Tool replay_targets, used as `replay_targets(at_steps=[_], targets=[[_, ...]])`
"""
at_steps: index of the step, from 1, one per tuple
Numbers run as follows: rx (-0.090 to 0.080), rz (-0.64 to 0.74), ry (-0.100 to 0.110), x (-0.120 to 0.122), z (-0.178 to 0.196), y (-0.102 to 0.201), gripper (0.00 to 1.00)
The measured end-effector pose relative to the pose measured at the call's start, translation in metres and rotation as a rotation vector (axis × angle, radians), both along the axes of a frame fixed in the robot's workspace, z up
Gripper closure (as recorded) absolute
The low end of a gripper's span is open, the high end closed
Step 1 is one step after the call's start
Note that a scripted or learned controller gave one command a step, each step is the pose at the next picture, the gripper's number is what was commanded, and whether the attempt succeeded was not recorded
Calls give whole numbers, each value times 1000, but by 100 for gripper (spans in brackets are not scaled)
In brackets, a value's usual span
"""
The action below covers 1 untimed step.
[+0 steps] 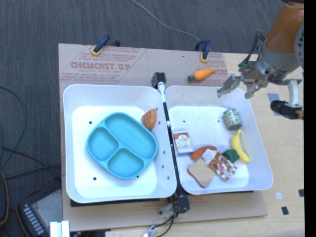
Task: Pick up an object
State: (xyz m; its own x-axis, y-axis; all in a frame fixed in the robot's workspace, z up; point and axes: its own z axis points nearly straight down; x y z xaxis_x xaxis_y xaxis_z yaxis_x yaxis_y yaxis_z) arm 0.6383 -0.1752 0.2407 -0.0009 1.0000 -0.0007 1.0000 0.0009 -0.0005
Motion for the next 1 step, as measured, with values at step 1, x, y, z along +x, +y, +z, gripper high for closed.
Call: replay_targets(at_steps=[1], targets=[[-1,1,-1,15,-147,-10,0]])
